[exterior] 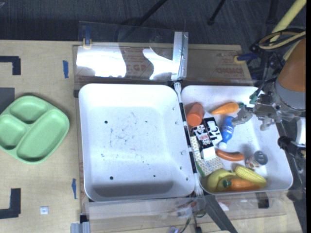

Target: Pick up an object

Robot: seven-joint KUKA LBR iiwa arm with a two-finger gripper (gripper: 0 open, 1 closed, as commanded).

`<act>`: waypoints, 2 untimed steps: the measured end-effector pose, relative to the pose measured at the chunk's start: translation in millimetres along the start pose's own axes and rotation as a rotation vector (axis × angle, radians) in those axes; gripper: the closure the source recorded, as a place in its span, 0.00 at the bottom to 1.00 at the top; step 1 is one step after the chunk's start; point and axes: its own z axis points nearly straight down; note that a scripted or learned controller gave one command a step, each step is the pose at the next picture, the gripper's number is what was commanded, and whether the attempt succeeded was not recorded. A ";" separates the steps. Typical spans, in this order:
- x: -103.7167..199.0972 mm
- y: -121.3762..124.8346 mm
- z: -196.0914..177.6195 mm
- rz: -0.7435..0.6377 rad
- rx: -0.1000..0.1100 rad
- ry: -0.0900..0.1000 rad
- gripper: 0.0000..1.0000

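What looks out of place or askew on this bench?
Nothing looks spilled or broken. The toys are crowded together in the right bin: carrot, orange cup, blue bottle, corn. A green divided plate sits on the bench away from both bins. The pincer hovers over the right bin.

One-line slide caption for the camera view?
Gripper poised above the toy-filled right bin, near a blue bottle and carrot; green plate lies left.

Bright toys against white bins
Orange cup (195, 114), blue bottle (227, 128), yellow corn (249, 174), green divided plate (32, 128) on the tan worktop (39, 62)
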 end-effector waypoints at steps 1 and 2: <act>-2.6 8.3 97.4 -0.004 -0.005 -0.004 0.00; -1.7 8.2 88.4 -0.004 -0.004 -0.002 1.00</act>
